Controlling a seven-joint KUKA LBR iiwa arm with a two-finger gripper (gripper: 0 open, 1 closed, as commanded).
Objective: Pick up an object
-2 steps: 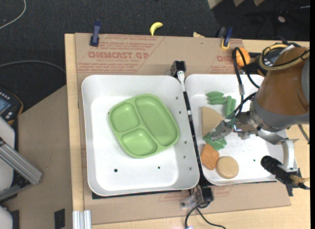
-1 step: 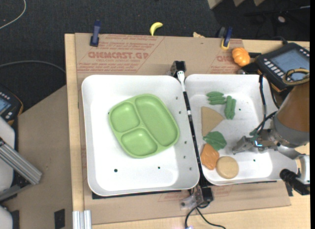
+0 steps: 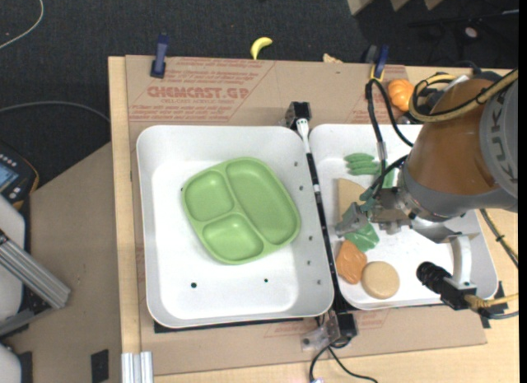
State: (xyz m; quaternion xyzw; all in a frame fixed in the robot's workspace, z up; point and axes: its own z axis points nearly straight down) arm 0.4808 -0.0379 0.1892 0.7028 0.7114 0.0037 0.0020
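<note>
**Robot arm reaching into the right bin among toy food pieces**

Seen from above at a slant, a brown cardboard-covered bench point(image 3: 206, 93) bears two shallow white plastic bins side by side. The left bin point(image 3: 165, 274) contains a light green plastic plate with three compartments point(image 3: 240, 209), lying near the bin's middle and turned at an angle.

The grey robot arm with an orange band above its wrist point(image 3: 457, 147) comes in from the right and covers much of the right bin point(image 3: 329, 147). Its two-finger gripper point(image 3: 360, 218) is low over the left part of that bin; whether it is apart or together cannot be told, because the arm's body and cables crowd it.

Around the gripper lie several small pieces. A green leafy piece point(image 3: 360, 161) is toward the bin's far side, and a tan wedge-shaped piece point(image 3: 349, 194) sits just below it. Another green piece point(image 3: 365, 237) is right by the gripper. Toward the near edge, an orange rounded piece point(image 3: 352, 263) lies touching a round tan disc-shaped piece point(image 3: 381, 280).

A small yellow banana-shaped object point(image 3: 261, 45) rests at the bench's far edge.
</note>
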